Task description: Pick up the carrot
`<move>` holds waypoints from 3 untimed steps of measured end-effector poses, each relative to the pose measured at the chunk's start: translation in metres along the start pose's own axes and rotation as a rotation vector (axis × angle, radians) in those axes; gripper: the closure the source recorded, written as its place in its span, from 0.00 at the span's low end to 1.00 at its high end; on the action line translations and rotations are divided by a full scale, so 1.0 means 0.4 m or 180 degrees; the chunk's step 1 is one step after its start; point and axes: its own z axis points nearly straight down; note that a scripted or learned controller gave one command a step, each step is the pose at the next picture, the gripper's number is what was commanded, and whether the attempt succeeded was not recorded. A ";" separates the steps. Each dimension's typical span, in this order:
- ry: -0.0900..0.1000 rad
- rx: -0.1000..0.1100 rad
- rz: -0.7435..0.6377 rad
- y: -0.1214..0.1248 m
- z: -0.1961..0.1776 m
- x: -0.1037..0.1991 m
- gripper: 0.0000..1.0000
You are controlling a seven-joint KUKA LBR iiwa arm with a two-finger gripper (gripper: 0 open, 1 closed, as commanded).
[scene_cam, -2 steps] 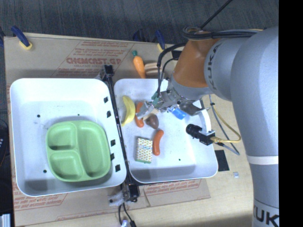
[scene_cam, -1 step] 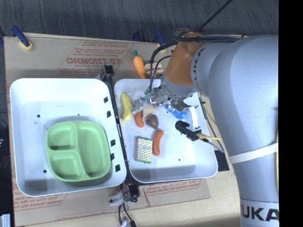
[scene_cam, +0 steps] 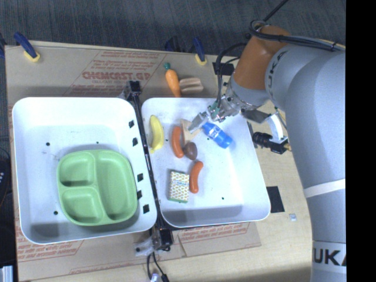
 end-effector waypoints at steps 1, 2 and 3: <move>0.0007 0.0002 0.0269 0.066 -0.183 0.226 0.00; 0.0004 0.0006 0.0944 0.089 -0.295 0.194 0.00; 0.0002 0.0000 0.0767 0.046 0.042 0.181 0.00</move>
